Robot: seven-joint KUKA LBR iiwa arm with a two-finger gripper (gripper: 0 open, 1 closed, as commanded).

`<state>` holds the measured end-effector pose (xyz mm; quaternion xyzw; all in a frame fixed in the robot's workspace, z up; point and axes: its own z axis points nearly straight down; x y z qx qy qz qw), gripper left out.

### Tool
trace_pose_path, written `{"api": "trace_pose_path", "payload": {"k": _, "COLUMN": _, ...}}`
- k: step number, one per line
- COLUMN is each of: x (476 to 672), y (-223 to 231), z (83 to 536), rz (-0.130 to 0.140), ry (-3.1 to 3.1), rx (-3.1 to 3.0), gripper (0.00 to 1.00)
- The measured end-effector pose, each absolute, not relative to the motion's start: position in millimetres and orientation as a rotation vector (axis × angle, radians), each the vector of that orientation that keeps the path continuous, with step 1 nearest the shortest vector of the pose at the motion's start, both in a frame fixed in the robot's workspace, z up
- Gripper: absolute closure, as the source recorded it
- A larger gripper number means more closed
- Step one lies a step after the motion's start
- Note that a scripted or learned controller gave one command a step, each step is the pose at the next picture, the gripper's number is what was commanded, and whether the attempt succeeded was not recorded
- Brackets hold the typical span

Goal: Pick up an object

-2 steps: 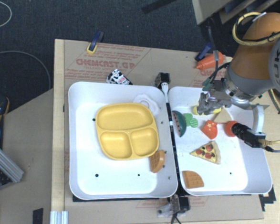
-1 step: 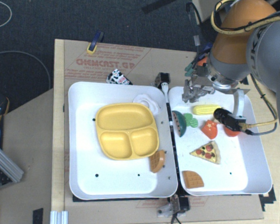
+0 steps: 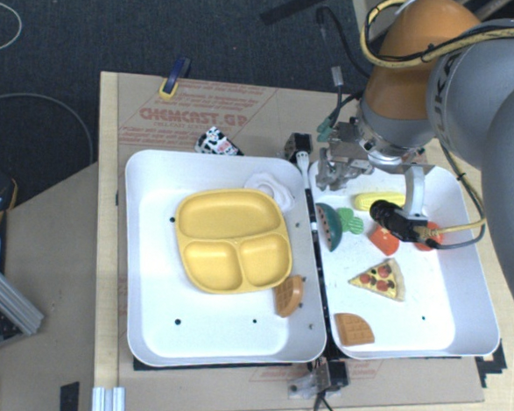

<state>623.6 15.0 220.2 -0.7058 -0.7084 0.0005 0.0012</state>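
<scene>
Camera view, left bin (image 3: 139, 262): you're looking at a yellow divided tray (image 3: 233, 240) sitting in the middle, a brown bread piece (image 3: 289, 295) leaning just off its lower right corner, something white (image 3: 273, 189) lying behind it.

Right bin (image 3: 461, 298): it's holding a pizza slice (image 3: 380, 279), a brown cookie (image 3: 354, 328), a watermelon slice (image 3: 329, 225), a green piece (image 3: 351, 221), a yellow piece (image 3: 377, 201) and a red piece (image 3: 383, 241).

Gripper (image 3: 336, 172): it's hovering over the right bin's back left corner; honestly can't tell whether it's wide or narrow.

Object vs claw: the watermelon slice and green piece are lying just in front of it, pizza slice well apart.
</scene>
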Motion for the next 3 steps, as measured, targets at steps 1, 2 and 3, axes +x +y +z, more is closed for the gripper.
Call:
{"api": "trace_pose_path", "payload": {"k": 1, "x": 635.1, "y": 27, "z": 220, "rz": -0.004, "ry": -2.226, "rx": -2.221, "gripper": 1.0}}
{"api": "trace_pose_path", "payload": {"k": 2, "x": 638.4, "y": 17, "z": 217, "rz": -0.002, "ry": -2.223, "rx": -2.226, "gripper": 1.0}}
{"api": "trace_pose_path", "payload": {"k": 3, "x": 634.8, "y": 14, "z": 216, "rz": 0.002, "ry": -2.22, "rx": -2.222, "gripper": 1.0}}
